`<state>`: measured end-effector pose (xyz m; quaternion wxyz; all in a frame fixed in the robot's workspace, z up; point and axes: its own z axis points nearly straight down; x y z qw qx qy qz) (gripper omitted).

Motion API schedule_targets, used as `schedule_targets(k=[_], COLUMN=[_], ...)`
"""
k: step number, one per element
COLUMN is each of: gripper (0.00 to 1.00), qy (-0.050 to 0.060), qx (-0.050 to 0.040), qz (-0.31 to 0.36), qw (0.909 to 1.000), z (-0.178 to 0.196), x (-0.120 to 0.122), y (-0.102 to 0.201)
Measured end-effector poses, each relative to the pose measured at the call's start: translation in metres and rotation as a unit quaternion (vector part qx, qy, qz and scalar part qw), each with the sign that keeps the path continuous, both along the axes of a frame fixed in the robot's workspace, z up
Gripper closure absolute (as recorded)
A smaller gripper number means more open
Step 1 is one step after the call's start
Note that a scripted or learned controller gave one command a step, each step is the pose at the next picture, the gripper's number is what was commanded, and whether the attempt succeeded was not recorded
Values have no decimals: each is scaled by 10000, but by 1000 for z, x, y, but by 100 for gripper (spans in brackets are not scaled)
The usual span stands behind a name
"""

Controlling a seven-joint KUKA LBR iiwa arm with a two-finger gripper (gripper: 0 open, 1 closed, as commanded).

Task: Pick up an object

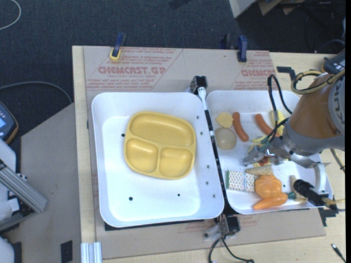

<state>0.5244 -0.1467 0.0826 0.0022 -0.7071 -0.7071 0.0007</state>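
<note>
Grey arm with orange band (312, 114) reaching in from the right, low over the right shallow white bin (219, 100). Two-finger gripper (258, 156) down among the toy food there; fingers too blurred to tell how they stand or whether anything sits between them. Just below it, orange round fruit (268, 186), an orange carrot (270, 203) and a patterned packet (240, 181). Two red sausages (239, 126) and pale round pieces (225, 138) further up. In the left white bin (104, 147), a yellow three-compartment plastic plate (160, 144).
</note>
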Motion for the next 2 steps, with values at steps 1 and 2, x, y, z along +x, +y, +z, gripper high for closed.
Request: schedule_targets(k=[1, 2], gripper=[100, 100], qy=[-33, -48], qx=[-13, -20], qz=[-5, 4], qw=[10000, 10000], z=[13, 77], x=[1, 2], y=[-1, 0])
